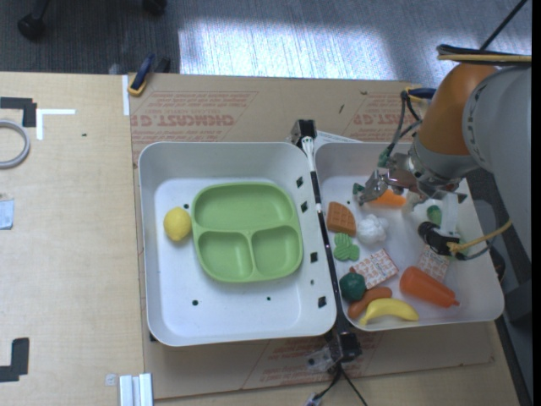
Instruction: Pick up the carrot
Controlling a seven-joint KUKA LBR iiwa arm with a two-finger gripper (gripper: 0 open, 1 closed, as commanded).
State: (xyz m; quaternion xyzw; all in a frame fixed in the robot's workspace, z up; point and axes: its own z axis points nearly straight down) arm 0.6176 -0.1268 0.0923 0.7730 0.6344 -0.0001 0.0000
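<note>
An orange tapered carrot point(427, 286) lies near the front right of the right bin point(482, 307), beside a patterned card. A second small orange piece point(390, 199) shows at the back of that bin, partly hidden under the wrist. My gripper point(370, 189) is low over the back of the right bin, right beside that small orange piece and well behind the tapered carrot. The grey arm with its orange band point(448, 112) covers the bin's back right corner.
The right bin also holds a waffle-like orange wedge point(341, 218), a white lump point(371, 227), green pieces point(345, 248), a checkered block point(374, 267), a banana point(390, 311) and a sausage point(372, 299). The left bin point(161, 311) holds a green divided tray point(248, 231) and a lemon point(177, 224).
</note>
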